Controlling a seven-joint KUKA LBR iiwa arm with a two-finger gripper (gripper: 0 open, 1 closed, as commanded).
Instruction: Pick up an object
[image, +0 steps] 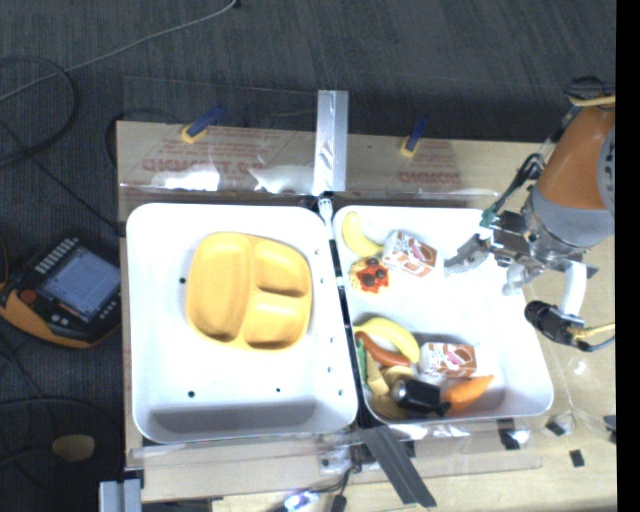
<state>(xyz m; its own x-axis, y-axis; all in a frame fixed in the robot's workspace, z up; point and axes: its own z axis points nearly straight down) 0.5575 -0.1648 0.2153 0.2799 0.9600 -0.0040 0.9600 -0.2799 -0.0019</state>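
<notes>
gripper (495, 262) hovering over right bin (520, 345) | jaws spread wide, holding nothing | nearest obj: juice carton (410, 253) lying just to its left, long axis diagonal

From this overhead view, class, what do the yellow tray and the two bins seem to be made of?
Yellow tray: probably moulded plastic, smooth and slightly glossy; its compartments have rounded, one-piece edges. Left bin and right bin: likely thin white plastic with a soft sheen, rounded corners and curved walls. The view cannot confirm either material.
</notes>
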